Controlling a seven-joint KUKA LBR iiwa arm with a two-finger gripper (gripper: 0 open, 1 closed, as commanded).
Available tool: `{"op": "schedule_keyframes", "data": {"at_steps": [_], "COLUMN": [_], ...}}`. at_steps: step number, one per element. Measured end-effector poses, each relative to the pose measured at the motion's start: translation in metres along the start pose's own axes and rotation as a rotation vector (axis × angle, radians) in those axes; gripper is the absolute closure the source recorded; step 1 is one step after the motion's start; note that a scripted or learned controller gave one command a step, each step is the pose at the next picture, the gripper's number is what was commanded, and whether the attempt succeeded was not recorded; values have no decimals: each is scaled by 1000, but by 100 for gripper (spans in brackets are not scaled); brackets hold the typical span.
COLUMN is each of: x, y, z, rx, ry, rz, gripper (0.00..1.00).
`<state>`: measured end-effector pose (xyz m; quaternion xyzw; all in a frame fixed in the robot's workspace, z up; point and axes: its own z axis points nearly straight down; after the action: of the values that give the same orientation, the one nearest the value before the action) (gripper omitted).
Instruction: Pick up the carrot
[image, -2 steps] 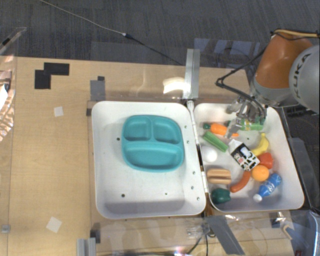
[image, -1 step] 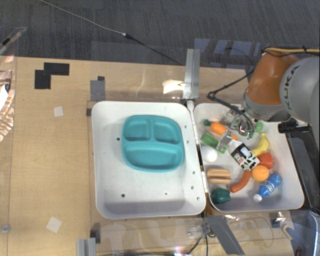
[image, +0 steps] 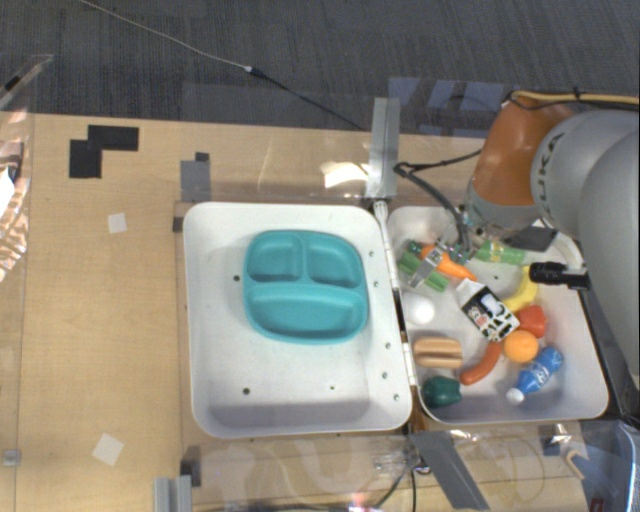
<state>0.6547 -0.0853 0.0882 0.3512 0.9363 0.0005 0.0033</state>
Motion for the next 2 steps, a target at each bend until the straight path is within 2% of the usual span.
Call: {"op": "schedule_keyframes", "data": {"at_steps": [1,2], "x": [-1,3], "y": [3,-54], "z": [-13,-178], "rx": [-5,-8], "ry": [-9,-14], "rz": [-9,12], "gripper": [100,100]}}
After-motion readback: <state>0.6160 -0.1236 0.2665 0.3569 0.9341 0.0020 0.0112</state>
